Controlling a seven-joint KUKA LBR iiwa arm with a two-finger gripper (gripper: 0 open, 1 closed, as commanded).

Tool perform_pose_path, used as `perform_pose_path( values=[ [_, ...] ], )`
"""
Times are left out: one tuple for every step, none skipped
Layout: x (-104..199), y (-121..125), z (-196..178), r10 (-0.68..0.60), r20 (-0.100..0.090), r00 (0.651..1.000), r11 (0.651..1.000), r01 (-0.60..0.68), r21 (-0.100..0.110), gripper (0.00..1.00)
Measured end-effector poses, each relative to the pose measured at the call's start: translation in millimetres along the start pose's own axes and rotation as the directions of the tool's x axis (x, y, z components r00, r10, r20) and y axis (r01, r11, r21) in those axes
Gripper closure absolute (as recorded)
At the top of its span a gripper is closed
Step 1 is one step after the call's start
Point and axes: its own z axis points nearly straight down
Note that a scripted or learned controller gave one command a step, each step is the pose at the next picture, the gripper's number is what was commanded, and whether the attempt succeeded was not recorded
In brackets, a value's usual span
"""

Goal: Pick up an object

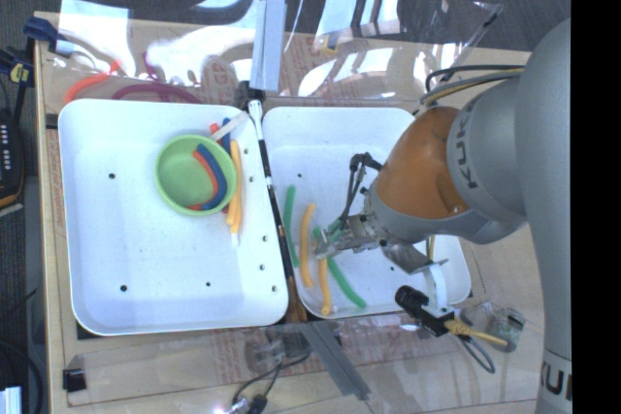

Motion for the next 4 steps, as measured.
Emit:
perform_pose_path(
  values=[
    [41, 49, -85, 0.308, 0.0, 0.951, 0.951, -0.308, 0.007, 1.0],
    [40, 48, -85, 0.309, 0.0, 0.951, 0.951, -0.309, 0.007, 0.0],
    [5, 53, 11, 0.116, -0.001, 0.993, 0.993, -0.116, 0.0, 0.0],
    [7, 53, 1, 0.111, -0.006, 0.994, 0.994, -0.111, 0.006, 1.0]
  ],
)
